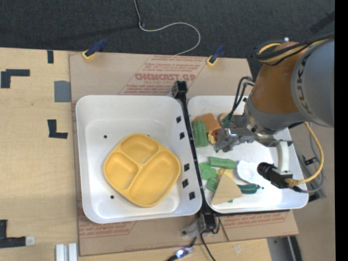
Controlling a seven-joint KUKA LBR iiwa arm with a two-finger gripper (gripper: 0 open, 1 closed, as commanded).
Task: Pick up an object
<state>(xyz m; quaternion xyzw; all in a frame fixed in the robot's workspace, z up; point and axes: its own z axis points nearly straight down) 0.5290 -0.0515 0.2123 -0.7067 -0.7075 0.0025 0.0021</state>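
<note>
The right bin [283, 200] holds a jumble of small toys: a green ridged piece [200, 133] by the divider, an orange-brown piece [209, 120], green bean-like pieces [222, 162], a tan wedge [227, 190], a white piece [247, 171] and a teal piece [250, 188]. My gripper [224, 138] hangs low over the upper left part of this bin, just right of the green ridged piece and below the orange-brown one. Its metal tips sit among the toys, and I see nothing clearly lifted by it.
The left bin [92, 124] carries a yellow divided plate [142, 169]. A black divider with clips [186, 140] separates the two bins. The arm's grey and orange body [283, 91] covers the right bin's upper right. A white cable [163, 29] lies on the far side of the bench.
</note>
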